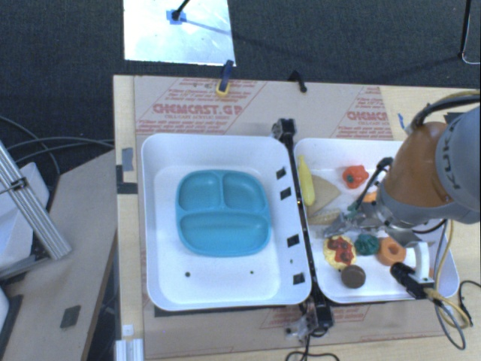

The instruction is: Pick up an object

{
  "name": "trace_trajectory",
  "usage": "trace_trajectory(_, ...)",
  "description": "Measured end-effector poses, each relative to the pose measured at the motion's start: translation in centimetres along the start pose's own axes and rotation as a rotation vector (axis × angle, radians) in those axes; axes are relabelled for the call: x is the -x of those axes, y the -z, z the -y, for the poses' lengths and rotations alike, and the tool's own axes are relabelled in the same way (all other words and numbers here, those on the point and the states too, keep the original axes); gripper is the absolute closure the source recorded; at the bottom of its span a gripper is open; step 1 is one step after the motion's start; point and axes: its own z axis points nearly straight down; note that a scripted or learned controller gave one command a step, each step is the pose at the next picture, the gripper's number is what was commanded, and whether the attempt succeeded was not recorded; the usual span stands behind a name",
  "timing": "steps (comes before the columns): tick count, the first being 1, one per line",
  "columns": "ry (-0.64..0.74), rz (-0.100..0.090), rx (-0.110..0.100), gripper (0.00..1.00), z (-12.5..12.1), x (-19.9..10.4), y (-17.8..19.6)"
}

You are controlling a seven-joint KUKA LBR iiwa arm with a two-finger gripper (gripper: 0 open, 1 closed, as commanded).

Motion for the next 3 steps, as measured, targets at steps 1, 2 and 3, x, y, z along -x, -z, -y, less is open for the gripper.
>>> trace_trajectory(1,0.010,-0.001,0.005,0.00,1.1,-4.7,10.8)
trace_trajectory(2,-0.001,0.001,-0.004,0.00,0.6,-0.3,-0.1)
trace_trajectory(3,0.003,-0.004,-0.025,0.00,-11.6,-1.6,0.1)
